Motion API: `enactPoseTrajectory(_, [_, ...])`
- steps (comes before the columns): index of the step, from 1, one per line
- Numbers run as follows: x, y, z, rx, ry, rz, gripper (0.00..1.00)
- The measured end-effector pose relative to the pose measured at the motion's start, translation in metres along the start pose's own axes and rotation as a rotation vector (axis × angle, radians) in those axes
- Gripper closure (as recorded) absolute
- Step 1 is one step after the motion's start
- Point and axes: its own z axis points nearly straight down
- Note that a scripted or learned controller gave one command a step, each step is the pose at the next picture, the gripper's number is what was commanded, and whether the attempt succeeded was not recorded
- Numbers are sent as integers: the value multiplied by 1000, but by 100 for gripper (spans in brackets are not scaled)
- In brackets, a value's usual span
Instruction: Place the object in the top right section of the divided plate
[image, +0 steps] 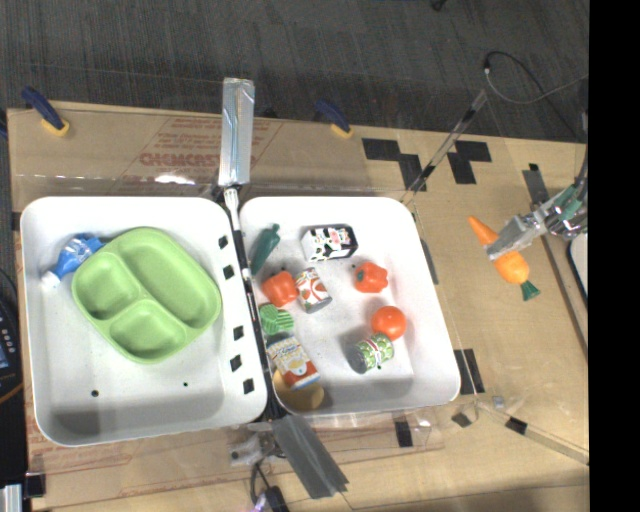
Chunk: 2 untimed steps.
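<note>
My gripper (516, 240) is closed across a toy carrot (512, 268), well to the right of the divided plate (112, 300), past the right bin (432, 340). I judge I should carry it high over that bin's toy food clutter and release it low and centred above the plate's top right section. The plate lies bare in the left bin (60, 400), with a blue item (76, 250) touching its upper left rim.

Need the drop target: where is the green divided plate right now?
The green divided plate lies in the left bin, toward its upper left, beside a blue object at the plate's upper-left edge.
</note>
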Motion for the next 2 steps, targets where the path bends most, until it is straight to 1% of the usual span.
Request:
enactPoseTrajectory(1, [70, 37, 1, 2, 2, 34, 100])
enactPoseTrajectory(2, [72, 43, 19, 1, 2, -220, 100])
